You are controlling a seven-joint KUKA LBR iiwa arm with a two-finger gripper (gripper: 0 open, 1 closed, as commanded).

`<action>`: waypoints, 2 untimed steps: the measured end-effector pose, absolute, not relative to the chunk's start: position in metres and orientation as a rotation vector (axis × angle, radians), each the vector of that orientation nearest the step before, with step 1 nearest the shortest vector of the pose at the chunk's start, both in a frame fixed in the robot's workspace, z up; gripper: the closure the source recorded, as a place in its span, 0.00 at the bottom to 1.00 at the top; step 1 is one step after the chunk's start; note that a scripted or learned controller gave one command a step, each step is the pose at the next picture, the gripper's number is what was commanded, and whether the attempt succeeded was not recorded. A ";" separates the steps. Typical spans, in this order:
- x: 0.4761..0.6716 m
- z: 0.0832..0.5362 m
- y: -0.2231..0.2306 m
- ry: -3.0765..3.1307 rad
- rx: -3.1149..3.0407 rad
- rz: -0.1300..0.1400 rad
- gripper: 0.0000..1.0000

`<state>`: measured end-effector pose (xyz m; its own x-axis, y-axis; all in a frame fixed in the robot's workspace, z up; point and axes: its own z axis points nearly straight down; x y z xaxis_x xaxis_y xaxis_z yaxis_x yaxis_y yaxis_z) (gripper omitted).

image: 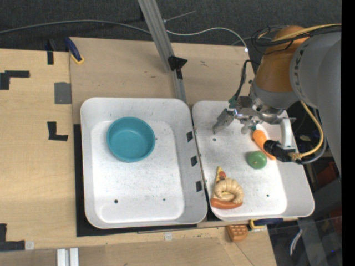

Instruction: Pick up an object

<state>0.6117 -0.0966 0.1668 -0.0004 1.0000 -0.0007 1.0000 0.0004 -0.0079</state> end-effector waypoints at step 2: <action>0.614 0.135 -0.096 -2.223 -2.216 0.003 1.00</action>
<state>0.6137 -0.0957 0.1353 -0.0032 1.0000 0.0004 1.0000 0.0032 -0.0031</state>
